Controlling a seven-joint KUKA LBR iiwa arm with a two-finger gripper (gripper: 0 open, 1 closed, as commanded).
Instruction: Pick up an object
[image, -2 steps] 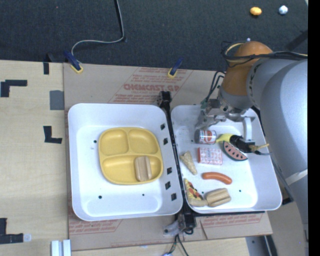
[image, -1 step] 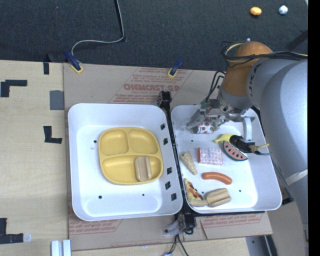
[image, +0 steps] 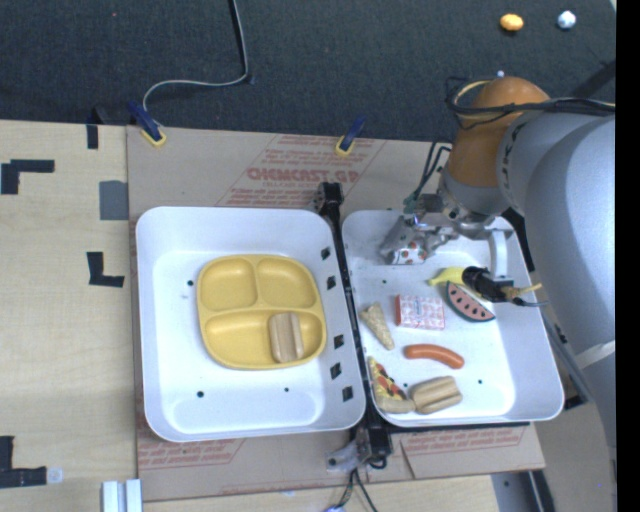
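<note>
1. One pincer (image: 408, 243) hangs low over the far end of your right bin (image: 520, 395); you cannot tell how it is set.
2. Just right of it lie a watermelon slice (image: 468, 301) and a banana (image: 452, 276).
3. Nearer you than the pincer sit a pink packet (image: 420, 312), a sausage (image: 434, 354) and a bread roll (image: 436, 394).
4. Well left of the pincer, the left bin (image: 165, 300) carries a yellow divided plate (image: 262, 308) with a small roll (image: 286, 337) in one compartment.
</note>
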